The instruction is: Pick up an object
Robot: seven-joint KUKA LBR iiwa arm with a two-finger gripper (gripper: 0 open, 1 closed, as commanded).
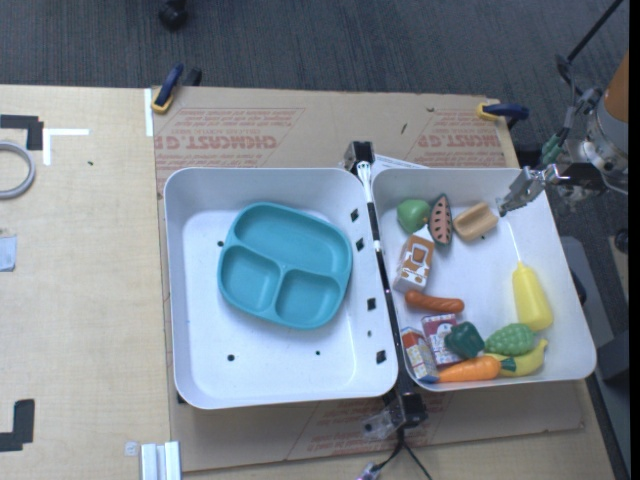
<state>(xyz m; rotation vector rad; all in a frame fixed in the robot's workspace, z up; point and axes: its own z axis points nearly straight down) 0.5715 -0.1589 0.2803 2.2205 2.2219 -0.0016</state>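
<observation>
The right bin (565, 253) holds several toy foods. Along its far side lie a green round fruit (411, 213), a watermelon slice (441, 218) and a tan bread piece (475, 222). Below them are a small carton (415, 261), a red sausage (433, 302) and a yellow corn cob (531, 296). Near the front are a green pepper (464, 340), a carrot (468, 370) and a banana (532, 359). My gripper (516, 195) hangs over the bin's far right corner, just right of the bread piece, with nothing seen in it.
The left bin (190, 298) holds a teal divided plate (286, 265). Both bins rest on a cardboard sheet (260, 133) held by blue and yellow clamps (166, 89). A red packet (440, 328) and a can (415, 354) lie by the divider between the bins.
</observation>
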